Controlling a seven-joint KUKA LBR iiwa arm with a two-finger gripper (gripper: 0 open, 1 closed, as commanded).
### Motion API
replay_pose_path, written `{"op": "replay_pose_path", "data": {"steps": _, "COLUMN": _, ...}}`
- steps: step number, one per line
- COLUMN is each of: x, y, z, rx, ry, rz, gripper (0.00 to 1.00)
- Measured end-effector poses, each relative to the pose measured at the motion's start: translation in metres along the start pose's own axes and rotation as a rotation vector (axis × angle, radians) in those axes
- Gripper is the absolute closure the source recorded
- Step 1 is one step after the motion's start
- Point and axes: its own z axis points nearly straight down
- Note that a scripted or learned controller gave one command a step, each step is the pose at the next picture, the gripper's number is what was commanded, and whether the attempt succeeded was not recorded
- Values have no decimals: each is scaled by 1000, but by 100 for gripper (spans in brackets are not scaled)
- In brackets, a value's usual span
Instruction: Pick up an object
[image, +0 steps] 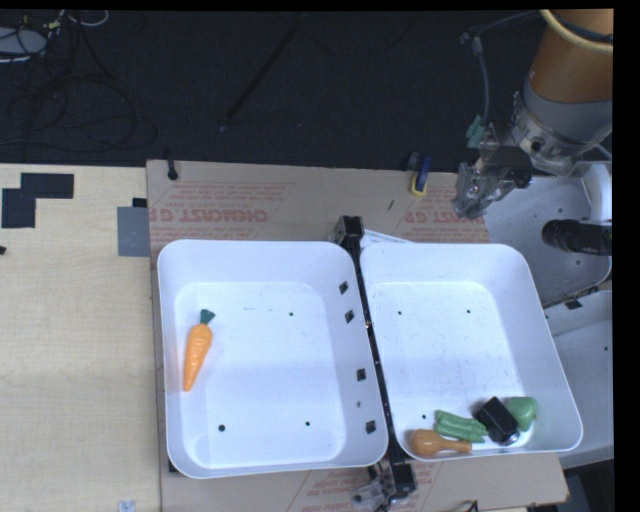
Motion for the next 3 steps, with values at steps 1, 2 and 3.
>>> {"op": "replay_pose_path", "data": {"steps": 1, "x": 53, "y": -26, "z": -29, "rx": -4, "ry": 3, "rz": -1, "gripper": 100}}
{"op": "replay_pose_path", "data": {"steps": 2, "x": 6, "y": -50, "z": 81, "rx": 11, "ry": 0, "rz": 10, "gripper": 100}}
{"op": "replay_pose_path", "data": {"steps": 3, "x": 61, "y": -2, "z": 67, "rx": -5, "ry": 1, "rz": 0, "gripper": 100}}
